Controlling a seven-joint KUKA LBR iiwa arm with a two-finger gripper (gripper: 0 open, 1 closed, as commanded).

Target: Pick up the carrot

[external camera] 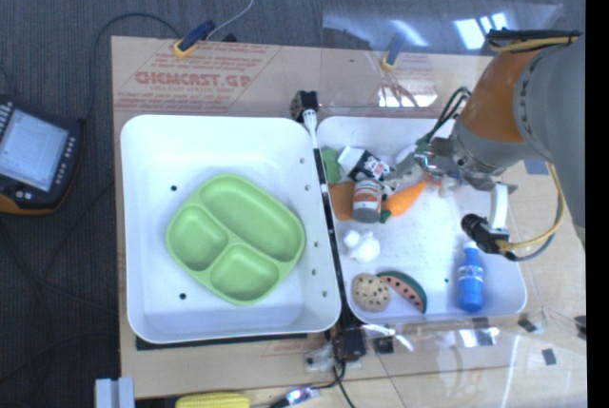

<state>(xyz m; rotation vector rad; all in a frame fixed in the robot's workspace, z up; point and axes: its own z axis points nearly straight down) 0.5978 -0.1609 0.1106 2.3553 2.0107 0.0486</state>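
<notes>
The carrot (pixel 408 198) is orange with a green leafy end pointing left. It lies tilted in the upper middle of the right bin (pixel 504 301), against a small brown can (pixel 366 200). My gripper (pixel 426 170) hangs just above and to the right of the carrot's thick end, reaching in from the right below the orange wrist band. The wrist body hides the gripper's tip, and I cannot make out whether it touches the carrot.
The right bin also holds a black-and-white packet (pixel 366 165), a white lump (pixel 362 246), a cookie (pixel 369 292), a watermelon slice (pixel 405 288) and a blue bottle (pixel 469 279). A green divided plate (pixel 236 238) sits in the left bin (pixel 152 149).
</notes>
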